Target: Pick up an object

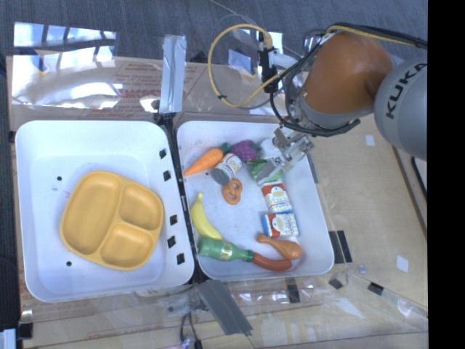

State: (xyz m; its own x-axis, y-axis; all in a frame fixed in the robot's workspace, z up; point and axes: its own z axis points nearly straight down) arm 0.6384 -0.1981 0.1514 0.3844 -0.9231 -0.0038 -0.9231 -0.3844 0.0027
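Jaws: I cannot tell how they stand, because the gripper (282,153) is small and blurry. It hangs over the far right part of the right bin (320,217), just by a green thing (259,170) and a purple toy (245,150). These toys look light and hard. The carrot (204,161) and banana (204,222) are long, so grab them across the middle. The arm (407,100) says KUKA. The words on the little red box (276,198) are too small to read.
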